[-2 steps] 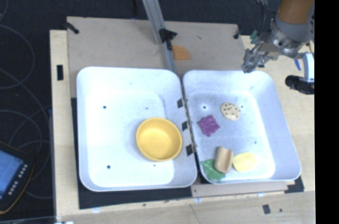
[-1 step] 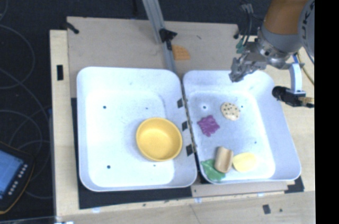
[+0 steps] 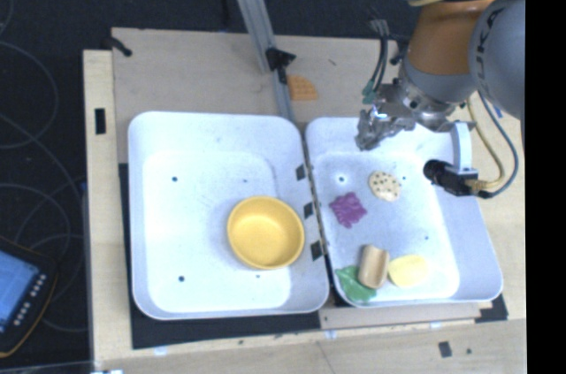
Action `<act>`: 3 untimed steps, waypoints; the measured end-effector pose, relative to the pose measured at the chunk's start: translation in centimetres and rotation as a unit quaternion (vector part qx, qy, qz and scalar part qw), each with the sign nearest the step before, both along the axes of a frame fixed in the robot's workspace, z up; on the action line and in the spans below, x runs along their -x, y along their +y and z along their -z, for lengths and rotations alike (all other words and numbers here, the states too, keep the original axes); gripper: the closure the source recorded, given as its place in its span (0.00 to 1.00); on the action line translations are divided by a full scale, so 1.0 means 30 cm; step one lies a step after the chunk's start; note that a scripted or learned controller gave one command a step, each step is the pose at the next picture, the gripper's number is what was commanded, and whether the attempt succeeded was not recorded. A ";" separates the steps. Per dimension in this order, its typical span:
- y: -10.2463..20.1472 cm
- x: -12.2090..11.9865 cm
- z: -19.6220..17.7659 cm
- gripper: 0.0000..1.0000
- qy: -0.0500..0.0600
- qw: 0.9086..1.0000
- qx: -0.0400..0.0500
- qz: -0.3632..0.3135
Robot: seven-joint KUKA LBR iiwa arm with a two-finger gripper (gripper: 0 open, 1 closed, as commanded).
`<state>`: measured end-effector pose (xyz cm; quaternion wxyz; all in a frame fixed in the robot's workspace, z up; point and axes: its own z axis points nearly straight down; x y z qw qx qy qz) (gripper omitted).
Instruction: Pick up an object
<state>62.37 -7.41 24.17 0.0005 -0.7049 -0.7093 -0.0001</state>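
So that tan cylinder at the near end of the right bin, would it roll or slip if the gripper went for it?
Probably. The tan cylinder lies on its side, so a nudge could roll it. It rests against the green piece and beside the yellow block, which may check it. Its smooth, rounded look suggests fingers could slip off.

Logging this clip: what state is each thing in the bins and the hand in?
hand: above right bin's far left corner, holding nothing visible
yellow bowl: upright, in left bin
spotted cookie: lying flat
purple piece: lying loose
tan cylinder: on its side, over the green piece
yellow block: lying beside the cylinder
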 end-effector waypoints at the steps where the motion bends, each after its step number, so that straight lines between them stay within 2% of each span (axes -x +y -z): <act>1: 0.139 0.082 0.032 1.00 0.000 1.000 0.000 0.001; 3: 0.411 0.256 0.065 1.00 0.000 1.000 0.000 0.000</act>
